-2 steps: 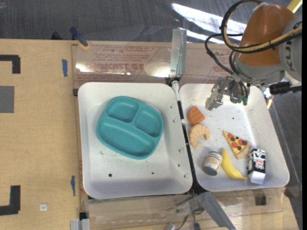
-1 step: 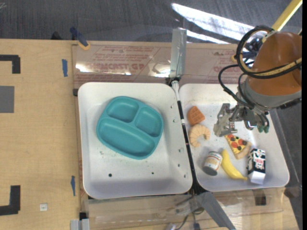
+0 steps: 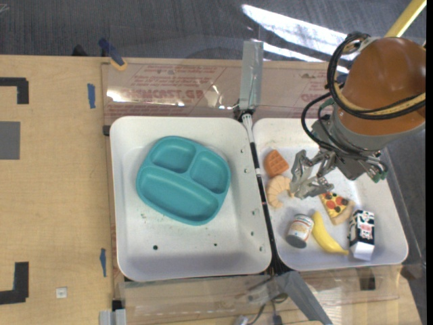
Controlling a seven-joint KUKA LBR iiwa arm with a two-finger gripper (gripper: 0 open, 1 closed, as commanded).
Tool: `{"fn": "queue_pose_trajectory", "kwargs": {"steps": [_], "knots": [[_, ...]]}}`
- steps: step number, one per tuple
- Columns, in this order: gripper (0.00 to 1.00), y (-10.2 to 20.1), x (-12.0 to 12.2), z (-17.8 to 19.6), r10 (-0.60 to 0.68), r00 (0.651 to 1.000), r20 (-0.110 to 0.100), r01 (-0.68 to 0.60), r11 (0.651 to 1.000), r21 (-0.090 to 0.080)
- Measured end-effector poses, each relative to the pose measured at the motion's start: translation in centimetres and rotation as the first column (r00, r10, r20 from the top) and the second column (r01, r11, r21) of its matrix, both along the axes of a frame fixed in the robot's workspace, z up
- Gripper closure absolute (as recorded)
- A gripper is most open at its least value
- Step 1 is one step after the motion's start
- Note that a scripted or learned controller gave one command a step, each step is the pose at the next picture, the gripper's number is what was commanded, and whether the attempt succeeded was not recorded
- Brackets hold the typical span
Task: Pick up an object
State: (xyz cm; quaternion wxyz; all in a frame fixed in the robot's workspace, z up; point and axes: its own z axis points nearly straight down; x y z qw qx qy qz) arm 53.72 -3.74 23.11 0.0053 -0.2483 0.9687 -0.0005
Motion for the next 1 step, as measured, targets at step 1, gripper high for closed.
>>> {"fn": "queue_pose_trajectory", "kwargs": {"steps": [1], "knots": [[1.0,-2.56,-2.76,-4.59,0.589,0.808,-0.008,-0.589,0.808,-0.002]]}}
